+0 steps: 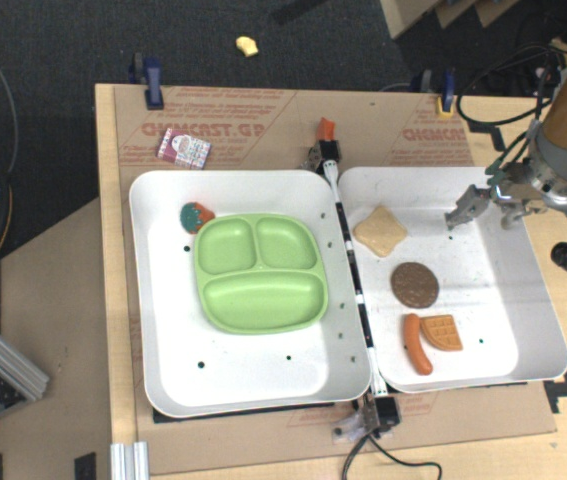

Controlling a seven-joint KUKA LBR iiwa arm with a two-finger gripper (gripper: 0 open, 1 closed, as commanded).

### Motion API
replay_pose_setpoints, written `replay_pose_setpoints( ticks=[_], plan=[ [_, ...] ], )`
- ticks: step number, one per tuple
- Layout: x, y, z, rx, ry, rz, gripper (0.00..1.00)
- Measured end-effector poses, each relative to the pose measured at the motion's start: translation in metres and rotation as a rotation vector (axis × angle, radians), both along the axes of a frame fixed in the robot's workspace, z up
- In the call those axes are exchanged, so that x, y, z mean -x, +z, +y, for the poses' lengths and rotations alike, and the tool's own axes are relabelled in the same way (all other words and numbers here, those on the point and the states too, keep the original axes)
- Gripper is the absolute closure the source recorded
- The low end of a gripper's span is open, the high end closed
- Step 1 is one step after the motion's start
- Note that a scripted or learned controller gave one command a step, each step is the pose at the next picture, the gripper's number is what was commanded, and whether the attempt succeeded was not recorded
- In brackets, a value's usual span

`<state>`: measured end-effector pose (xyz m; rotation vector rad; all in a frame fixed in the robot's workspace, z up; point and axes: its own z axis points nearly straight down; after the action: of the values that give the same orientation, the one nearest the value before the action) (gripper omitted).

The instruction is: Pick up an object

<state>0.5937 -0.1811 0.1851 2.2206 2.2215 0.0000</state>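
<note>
One sausage (416, 344), one waffle (442, 333), one cookie (415, 284).

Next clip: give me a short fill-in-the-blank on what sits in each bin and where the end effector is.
1. The green divided plate lies in the ___ bin.
2. The brown round patty lies in the ___ bin.
3. The hot dog lies right beside the ___.
4. The end effector hangs over the ___ bin's far edge.

Missing words: left; right; waffle; right
</note>
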Motion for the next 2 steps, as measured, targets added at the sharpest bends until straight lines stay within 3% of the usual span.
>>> replay_pose_setpoints(
  ticks=[1, 2],
  plan=[
    [0.083, -0.061, 0.064, -0.007, 0.001, 0.014, 0.0],
    [0.033, -0.101, 0.055, -0.001, 0.001, -0.002, 0.0]
  ],
)
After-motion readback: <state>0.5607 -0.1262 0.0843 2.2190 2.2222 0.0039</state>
